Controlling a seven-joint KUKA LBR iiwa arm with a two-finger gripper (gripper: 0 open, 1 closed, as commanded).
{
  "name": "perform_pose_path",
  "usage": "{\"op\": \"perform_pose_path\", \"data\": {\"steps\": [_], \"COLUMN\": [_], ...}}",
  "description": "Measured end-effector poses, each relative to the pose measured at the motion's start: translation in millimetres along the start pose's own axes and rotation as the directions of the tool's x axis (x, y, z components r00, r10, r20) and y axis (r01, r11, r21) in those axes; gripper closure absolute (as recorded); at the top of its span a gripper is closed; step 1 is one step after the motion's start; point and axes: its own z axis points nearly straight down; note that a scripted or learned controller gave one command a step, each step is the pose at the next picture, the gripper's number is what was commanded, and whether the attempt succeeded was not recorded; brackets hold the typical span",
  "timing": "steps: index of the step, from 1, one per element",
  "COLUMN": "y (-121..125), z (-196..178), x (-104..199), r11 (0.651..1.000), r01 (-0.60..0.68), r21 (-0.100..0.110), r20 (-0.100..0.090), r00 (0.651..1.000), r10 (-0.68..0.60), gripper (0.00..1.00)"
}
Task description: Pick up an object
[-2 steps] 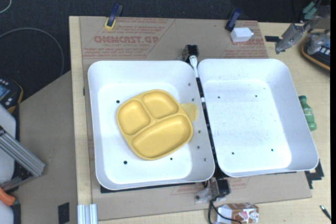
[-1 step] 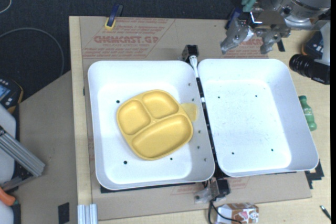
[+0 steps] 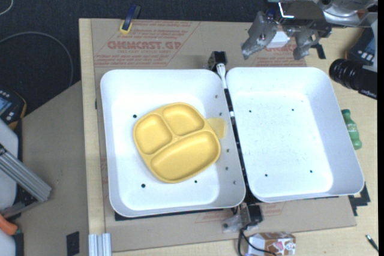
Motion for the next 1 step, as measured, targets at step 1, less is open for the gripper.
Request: {"op": "perform_pose_path", "data": {"steps": [1], "y": [-23.0], "z": [-17.6], "x": [55.1], "r11": [1.000], "r01": [-0.004], "r21": [0.005], "r20": [0.001], "r00": [1.000], "r10": [0.003], "gripper": [0.00]}}
